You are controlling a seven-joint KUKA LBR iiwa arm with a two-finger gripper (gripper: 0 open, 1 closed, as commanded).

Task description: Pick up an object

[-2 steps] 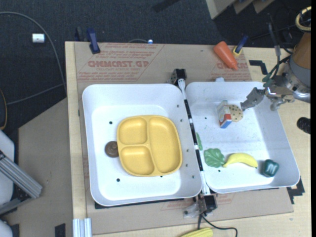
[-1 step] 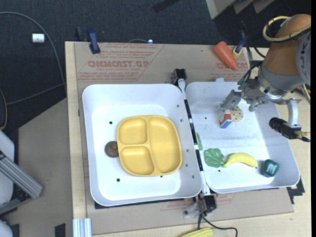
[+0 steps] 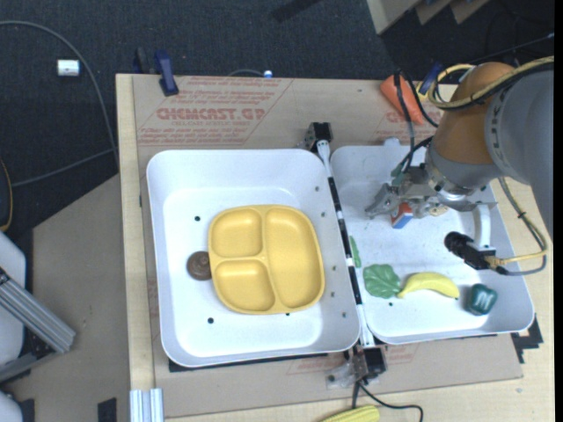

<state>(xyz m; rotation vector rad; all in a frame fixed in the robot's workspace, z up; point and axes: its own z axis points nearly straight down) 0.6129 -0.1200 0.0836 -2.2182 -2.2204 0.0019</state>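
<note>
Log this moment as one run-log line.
arm: over right bin | gripper: low above bin floor, grasp unconfirmed | right bin: banana, green leaf, teal object | left bin: yellow plate

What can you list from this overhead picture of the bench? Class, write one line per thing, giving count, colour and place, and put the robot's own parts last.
White bins: 2, white, side by side on the bench; left bin, right bin.
Divided plate: 1, yellow, three compartments, middle of the left bin.
Round brown object: 1, brown, left bin, at the plate's left edge, partly hidden.
Leaf-shaped object: 1, green, right bin, near front, beside the banana.
Banana: 1, yellow, right bin, near front.
Teal object: 1, teal, right bin's front right corner.
Robot arm: 1, grey and orange, reaching in from the right.
Gripper: 1, low over the right bin's back half.
</note>
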